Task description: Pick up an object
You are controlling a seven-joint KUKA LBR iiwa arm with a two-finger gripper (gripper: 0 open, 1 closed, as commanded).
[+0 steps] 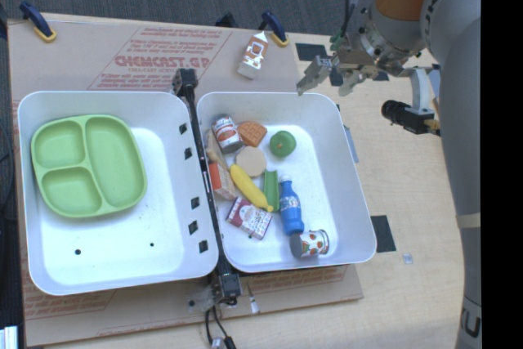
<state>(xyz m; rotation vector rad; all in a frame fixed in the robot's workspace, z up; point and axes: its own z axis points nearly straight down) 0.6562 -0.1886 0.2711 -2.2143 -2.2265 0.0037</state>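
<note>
1. The left bin (pixel 106 257) holds a green divided plate (pixel 87 166) lying flat toward its far left; nothing there needs grasping, so the work lies in the other bin.
2. The right bin (pixel 343 200) carries a crowded cluster along its left side: a small can (pixel 225 134), a brown biscuit-like piece (pixel 252 132), a pale round disc (pixel 251 162), a yellow banana (pixel 248 186), a green stick (pixel 270 189), a blue bottle (pixel 289 208), a red-and-white packet (pixel 249 217) and a patterned cup (pixel 310 243) on its side.
3. The green apple (pixel 283 143) looks the easiest pick: round, smooth and sitting a little apart from the pile, toward the bin's far right.
4. A small carton (pixel 253 55) lies outside the bins on the cardboard.
5. The gripper (pixel 327 78) hovers above the bin's far right corner, its fingers spread apart and gripping nothing.
6. A good approach, I judge, is to come straight down over the apple, straddle it across its widest part and close firmly, since a round skin can slip out.
</note>
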